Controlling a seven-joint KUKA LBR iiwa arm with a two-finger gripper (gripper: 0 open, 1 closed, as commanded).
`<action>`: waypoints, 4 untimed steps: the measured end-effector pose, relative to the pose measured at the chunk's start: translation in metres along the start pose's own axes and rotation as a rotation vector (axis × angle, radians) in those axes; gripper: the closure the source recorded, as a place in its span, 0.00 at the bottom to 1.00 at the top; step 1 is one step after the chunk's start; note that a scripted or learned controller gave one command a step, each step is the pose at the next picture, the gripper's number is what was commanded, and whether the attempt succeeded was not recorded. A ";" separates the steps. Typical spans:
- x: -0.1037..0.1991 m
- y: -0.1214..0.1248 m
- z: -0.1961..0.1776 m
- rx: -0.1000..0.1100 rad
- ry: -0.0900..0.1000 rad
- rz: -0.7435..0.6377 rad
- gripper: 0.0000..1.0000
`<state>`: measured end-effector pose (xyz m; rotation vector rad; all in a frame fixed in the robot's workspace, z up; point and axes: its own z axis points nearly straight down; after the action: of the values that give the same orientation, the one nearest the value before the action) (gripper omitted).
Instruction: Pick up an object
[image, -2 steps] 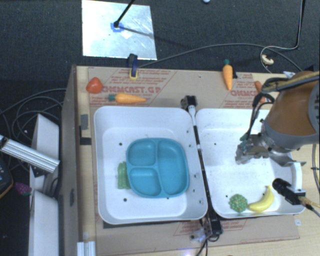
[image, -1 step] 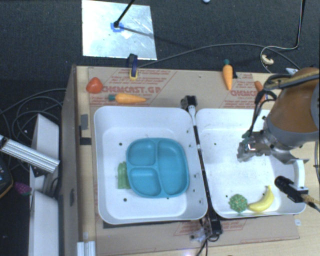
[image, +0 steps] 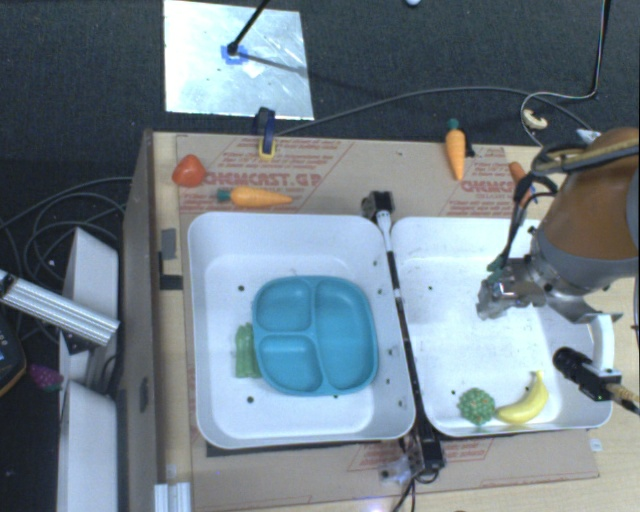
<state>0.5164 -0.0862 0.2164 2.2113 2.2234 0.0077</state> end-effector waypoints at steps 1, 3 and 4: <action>0.040 0.005 0.002 0.006 0.001 0.001 1.00; 0.070 0.038 0.020 0.005 0.001 -0.001 1.00; 0.071 0.039 0.010 0.004 0.002 -0.004 1.00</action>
<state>0.5550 -0.0153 0.2069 2.2098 2.2311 0.0064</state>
